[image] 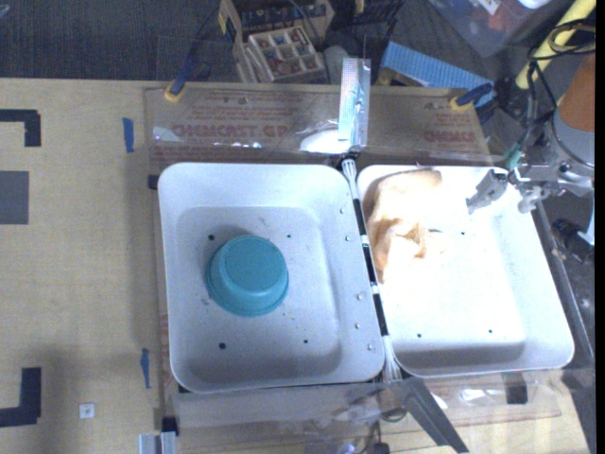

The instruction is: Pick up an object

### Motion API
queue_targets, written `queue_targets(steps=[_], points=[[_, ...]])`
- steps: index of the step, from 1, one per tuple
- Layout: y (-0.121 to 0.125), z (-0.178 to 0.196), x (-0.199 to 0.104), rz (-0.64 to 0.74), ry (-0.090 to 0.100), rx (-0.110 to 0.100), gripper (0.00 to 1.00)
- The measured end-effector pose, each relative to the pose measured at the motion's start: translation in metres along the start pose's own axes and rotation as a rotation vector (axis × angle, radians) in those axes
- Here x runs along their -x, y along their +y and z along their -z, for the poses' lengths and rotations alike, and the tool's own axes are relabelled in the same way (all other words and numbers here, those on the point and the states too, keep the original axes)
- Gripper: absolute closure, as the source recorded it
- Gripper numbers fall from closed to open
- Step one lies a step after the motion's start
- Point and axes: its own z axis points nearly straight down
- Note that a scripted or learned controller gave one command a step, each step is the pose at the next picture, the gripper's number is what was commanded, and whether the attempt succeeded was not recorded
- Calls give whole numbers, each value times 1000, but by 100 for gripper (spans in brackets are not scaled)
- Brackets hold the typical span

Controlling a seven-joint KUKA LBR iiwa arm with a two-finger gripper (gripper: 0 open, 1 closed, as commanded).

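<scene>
The tool (490, 189) hangs over the upper right corner of the right bin (529, 348), a small grey metal piece at the end of the arm (567, 121) reaching in from the right. Whether it is open or closed, I cannot tell; it is too small and too bright there. Nothing shows between its tips.

Just left of it, apart from it, a soft tan cloth (397, 220) lies crumpled against the right bin's left wall and upper corner, folded and lumpy, with pale creases. The bin floor beside it is smooth, glossy white plastic, washed out by glare, with a few dark specks.

Across the divider, the left bin (180, 197) is the same shallow white tray with rounded corners and a sunken floor, a bit duller and grey in shade. On that floor, left of centre, sits a round teal bowl (248, 274), upside down by the look of it, smooth plastic with a flat top and a wider rim below. It is well apart from the tool.

Both bins rest on a light wooden table (76, 253).
</scene>
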Motion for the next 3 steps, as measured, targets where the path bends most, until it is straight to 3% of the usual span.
queue_targets(steps=[1,2,3], points=[[1,-112,-81,135,-1,1,0],[2,-102,-80,132,-1,4,100],[6,3,-95,477,-3,5,100]])
